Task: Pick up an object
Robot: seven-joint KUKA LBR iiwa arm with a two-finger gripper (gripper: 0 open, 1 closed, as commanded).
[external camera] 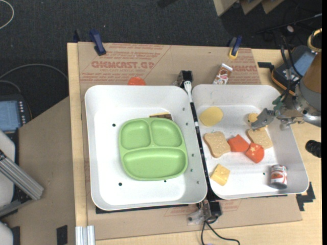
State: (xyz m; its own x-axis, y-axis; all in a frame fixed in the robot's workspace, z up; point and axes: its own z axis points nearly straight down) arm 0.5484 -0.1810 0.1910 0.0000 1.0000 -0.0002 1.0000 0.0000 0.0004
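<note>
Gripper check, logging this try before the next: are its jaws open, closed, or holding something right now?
Gripper: cannot be told; it sits low over the right bin beside a bread slice.

Even bright overhead light, soft short shadows, mild glare on white bins [138, 93], slightly soft focus

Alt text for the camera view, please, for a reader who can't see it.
The gripper hovers low over the right bin, near a bread slice among scattered toy foods and a small can. The left bin holds a green divided plate.
</note>
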